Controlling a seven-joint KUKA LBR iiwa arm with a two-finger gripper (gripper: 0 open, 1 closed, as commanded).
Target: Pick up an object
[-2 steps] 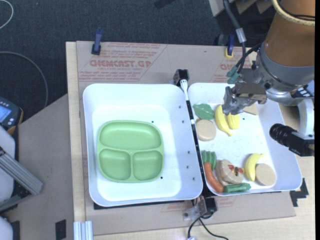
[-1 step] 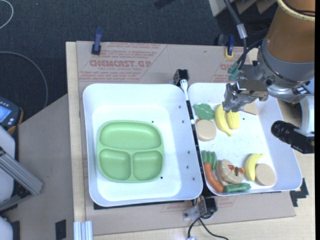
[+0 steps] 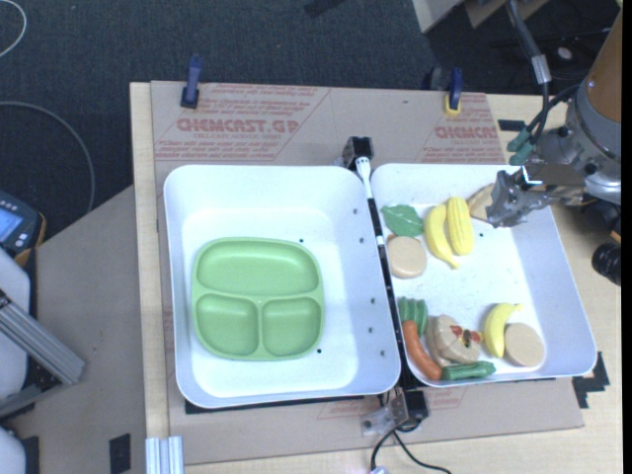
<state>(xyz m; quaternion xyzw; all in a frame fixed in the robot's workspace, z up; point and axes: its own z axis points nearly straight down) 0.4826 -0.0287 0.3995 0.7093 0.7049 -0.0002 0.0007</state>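
Toy carrot (image 3: 420,351) lies nearest, at the right bin's (image 3: 568,294) front edge. End effector (image 3: 509,203) hovers beside the bananas (image 3: 449,229); its opening I cannot tell. Crowded food could spoil a grasp.

Arm (image 3: 592,117) at right edge of frame: grey metal body, rounded segments, orange-brown band at upper right. Black cables loop from top of frame down to wrist. Teal-green patch on left side of wrist. Gripper (image 3: 509,205) dark grey, boxy, with short dull metal fingers.
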